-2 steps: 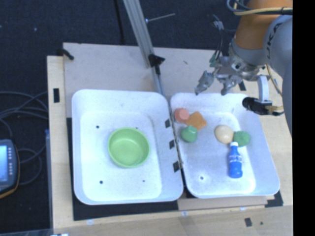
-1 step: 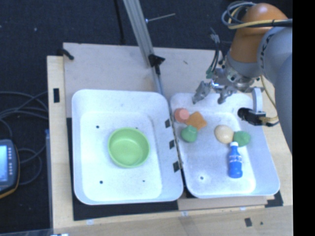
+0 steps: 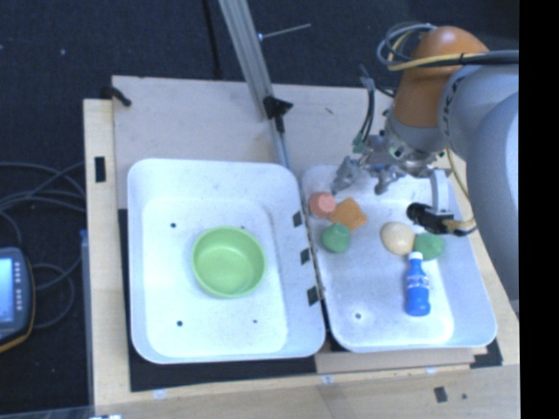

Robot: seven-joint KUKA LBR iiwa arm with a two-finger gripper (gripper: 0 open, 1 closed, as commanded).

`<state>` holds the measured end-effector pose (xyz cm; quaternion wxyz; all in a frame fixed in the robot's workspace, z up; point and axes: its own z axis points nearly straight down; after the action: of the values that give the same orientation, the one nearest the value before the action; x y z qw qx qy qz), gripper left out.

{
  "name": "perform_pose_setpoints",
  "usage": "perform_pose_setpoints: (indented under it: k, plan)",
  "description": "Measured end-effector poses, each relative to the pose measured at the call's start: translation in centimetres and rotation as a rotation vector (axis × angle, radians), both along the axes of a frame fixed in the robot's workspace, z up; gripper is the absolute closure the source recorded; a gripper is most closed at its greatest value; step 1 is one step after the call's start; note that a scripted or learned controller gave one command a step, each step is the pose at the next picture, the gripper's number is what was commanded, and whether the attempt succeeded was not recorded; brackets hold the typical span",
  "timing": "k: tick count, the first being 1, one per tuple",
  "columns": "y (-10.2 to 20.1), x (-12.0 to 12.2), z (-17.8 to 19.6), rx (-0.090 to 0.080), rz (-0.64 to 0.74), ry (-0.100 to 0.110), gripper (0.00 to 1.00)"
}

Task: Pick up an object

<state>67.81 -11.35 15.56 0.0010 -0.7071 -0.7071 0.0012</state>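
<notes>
Right bin [image 3: 463, 317]: pink object [image 3: 322, 203] just below-left of gripper [image 3: 365, 175].

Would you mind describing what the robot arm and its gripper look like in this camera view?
The arm is a thick, rounded grey body with a glossy orange band above the wrist. Pale and dark cables loop over the orange section. Below it sits a metallic grey gripper with thin fingers, and a small black fitting hangs off a light bracket beside it.

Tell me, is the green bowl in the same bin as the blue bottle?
No, the green bowl sits in the left bin; the blue bottle lies in the right bin.
</notes>
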Motion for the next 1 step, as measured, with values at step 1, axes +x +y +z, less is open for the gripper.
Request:
perform_pose_setpoints:
  k: [1]
  plan:
    - [-0.06, 0.13, 1.35, 0.000, 0.000, -0.006, 1.00]
